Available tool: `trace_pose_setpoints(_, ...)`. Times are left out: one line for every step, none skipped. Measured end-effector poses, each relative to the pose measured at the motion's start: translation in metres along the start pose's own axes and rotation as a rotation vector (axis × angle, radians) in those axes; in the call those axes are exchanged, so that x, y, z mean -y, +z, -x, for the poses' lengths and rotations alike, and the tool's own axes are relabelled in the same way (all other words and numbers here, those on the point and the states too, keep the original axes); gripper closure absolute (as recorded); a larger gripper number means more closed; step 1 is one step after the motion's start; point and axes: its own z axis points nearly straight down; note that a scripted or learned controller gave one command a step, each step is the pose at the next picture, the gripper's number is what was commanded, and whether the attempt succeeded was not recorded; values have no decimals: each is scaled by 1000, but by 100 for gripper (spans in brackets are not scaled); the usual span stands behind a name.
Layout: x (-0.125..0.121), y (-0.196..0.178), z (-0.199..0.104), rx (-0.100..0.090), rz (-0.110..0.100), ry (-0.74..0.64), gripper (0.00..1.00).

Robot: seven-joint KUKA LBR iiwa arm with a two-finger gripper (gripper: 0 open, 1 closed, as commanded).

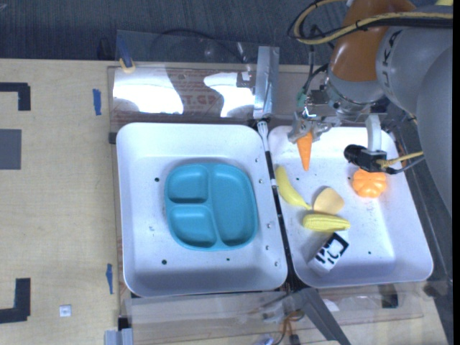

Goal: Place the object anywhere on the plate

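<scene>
- Orange cone-shaped toy carrot (305,152): seen at 12 o'clock of the right white bin (413,261), tip down, thick end pinched between the fingers of the two-finger gripper (307,129).
- Handling judged: light, rigid plastic, smooth and tapered, so slip toward the tip is likely; the thick end is the right place to be held.
- Arm pose: grey wrist with orange band is reached in from 1 o'clock, gripper pointed down over the bin's far edge.
- Teal three-compartment plate (212,205) sits in the left white bin (136,264), at 8 o'clock from the carrot, well apart.
- Not yet placed.
</scene>
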Motion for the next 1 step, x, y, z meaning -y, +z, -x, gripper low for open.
trace_pose_setpoints(33, 0, -61, -3, -2, 24, 100)
